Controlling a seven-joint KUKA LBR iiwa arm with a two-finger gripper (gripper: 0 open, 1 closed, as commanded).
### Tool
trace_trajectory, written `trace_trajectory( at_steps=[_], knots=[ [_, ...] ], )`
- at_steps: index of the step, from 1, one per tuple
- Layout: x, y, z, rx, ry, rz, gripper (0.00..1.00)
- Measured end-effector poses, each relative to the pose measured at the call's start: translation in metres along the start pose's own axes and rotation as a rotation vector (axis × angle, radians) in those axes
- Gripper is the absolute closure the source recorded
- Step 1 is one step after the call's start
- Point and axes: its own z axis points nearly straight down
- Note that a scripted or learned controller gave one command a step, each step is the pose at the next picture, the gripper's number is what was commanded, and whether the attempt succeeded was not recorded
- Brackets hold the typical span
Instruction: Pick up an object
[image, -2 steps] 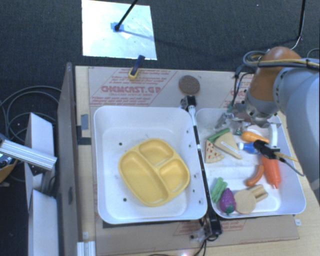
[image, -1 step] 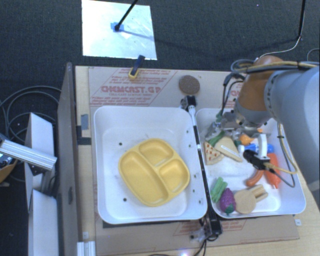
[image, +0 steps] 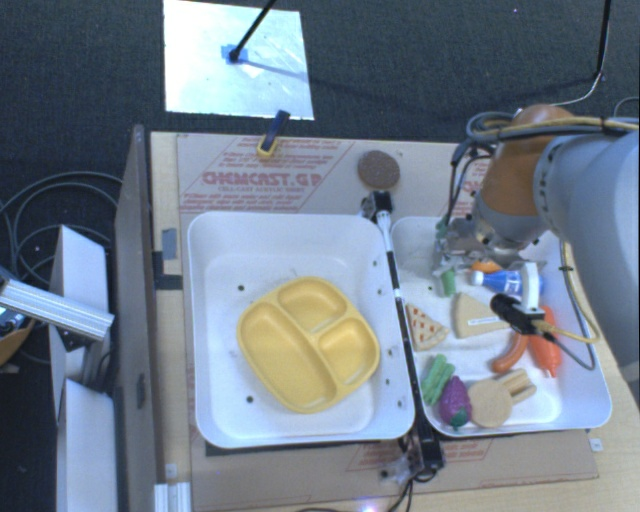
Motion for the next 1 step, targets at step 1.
trace_trajectory(
  at_steps=[1],
  knots=[
    [0.0539,-0.0107,-0.1211,-0.007,0.002,-0.004,1.0]
  ],
)
